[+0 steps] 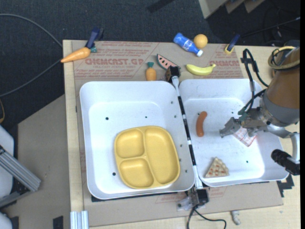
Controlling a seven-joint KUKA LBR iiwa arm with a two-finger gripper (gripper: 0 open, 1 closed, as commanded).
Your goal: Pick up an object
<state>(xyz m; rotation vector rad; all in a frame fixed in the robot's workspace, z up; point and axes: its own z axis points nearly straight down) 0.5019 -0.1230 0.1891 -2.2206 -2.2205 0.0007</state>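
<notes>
- We see two white bins side by side: the left bin (pixel 95 104) holds a yellow divided plate (pixel 147 156) in its lower middle, with bare floor along its upper and left walls.
- The right bin (pixel 214 92) has open floor in its upper half and lower middle.
- A sausage (pixel 201 123) lies just right of the shared wall, reddish brown, slim and roughly upright in the frame.
- A pizza slice (pixel 217 168) lies near the lower edge of the right bin, a tan triangle with red specks, well apart from the sausage.
- The claw (pixel 228 130) hangs over the right bin at middle right, its grey fingers spread, with nothing between them; the sausage is near, to its left.
- A white and red packet (pixel 247 136) lies under the wrist; we cannot tell whether they touch.
- Above the bins, on the cardboard, lie a banana (pixel 200 69), a bottle (pixel 187 44), an orange (pixel 200 40), a watermelon slice (pixel 165 61) and two carrots (pixel 75 56).
</notes>
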